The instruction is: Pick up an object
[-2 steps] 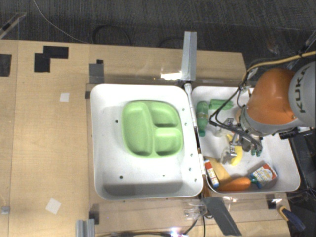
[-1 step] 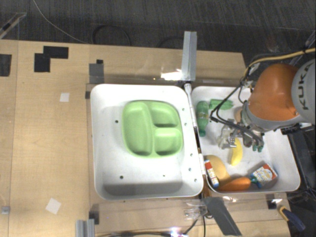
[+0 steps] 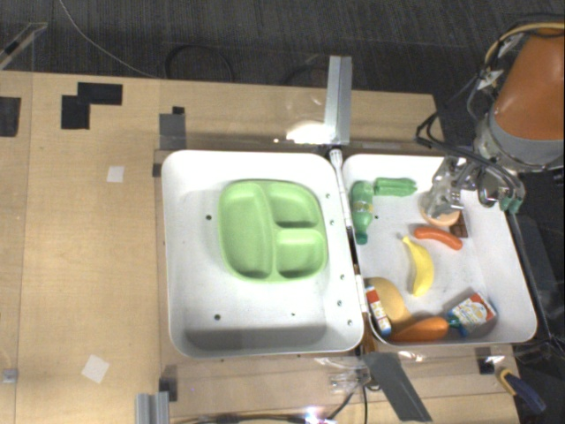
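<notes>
My gripper (image 3: 448, 193) hangs low over the back right part of the right bin (image 3: 521, 281). Directly under it lies a small tan, rounded object (image 3: 439, 213), partly covered by the gripper. A red sausage (image 3: 439, 237) lies just in front of that object. A yellow banana (image 3: 420, 266) rests near the bin's middle. A green bottle (image 3: 360, 208) and a green oblong piece (image 3: 394, 186) lie at the back left of this bin.
The left bin (image 3: 190, 316) holds a green divided plate (image 3: 269, 228). Along the right bin's front lie a brown bottle-like item (image 3: 386, 303), an orange carrot-like piece (image 3: 422, 329) and a small carton (image 3: 470, 314). The grey arm with its orange band (image 3: 530, 87) comes in from the upper right.
</notes>
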Robot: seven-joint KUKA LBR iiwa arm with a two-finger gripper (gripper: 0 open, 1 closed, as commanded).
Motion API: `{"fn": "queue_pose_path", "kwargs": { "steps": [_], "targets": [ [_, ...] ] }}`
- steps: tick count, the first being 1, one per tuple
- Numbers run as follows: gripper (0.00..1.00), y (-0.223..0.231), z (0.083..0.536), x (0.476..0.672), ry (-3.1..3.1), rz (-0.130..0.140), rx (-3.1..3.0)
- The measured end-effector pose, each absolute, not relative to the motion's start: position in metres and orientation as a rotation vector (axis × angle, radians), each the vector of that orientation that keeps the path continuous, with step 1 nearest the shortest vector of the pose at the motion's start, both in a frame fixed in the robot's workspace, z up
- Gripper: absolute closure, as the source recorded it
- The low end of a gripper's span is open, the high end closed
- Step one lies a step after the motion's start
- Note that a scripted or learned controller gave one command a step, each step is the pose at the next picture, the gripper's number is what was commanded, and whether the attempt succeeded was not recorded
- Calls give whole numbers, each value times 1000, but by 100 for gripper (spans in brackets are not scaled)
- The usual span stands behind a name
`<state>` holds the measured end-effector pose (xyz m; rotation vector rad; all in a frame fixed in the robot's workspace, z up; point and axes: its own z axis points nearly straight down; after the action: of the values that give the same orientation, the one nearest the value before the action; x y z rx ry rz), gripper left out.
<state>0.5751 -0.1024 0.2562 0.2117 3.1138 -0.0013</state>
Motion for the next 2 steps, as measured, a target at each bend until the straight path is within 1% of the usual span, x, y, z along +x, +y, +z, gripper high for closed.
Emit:
{"fn": "queue_pose_path", "kwargs": {
  "steps": [1, 2],
  "targets": [
    [0, -102, 252, 574, 3123, 0, 212],
    [0, -138, 176, 537, 3100, 0, 483]
  ]
}}
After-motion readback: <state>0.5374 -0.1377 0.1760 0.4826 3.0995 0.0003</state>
